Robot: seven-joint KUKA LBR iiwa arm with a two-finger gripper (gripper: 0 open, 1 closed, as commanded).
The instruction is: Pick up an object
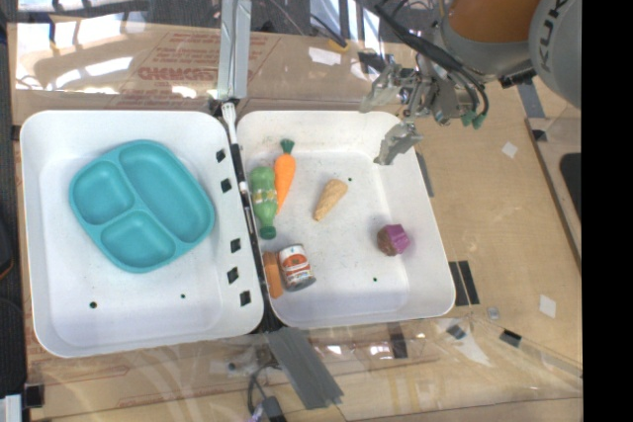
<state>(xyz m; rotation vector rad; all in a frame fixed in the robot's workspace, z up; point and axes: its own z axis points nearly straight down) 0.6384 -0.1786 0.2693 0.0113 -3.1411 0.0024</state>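
The right bin (415, 287) holds several small items: an orange carrot (284, 175), a green bottle-like toy (262, 196), a tan bread piece (330, 199), a purple object (394, 239), a small can (296, 268) and an orange piece (273, 277) beside it. My gripper (394, 141) hangs over the bin's back right corner, above and right of the bread piece. Its fingers (396, 143) look open, with nothing between them.
The left bin (49, 311) holds a teal divided plate (141, 205). A row of black clips marks the seam between the bins (233, 212). Brown cardboard bench lies to the right. Cables hang from the arm's wrist (435, 94).
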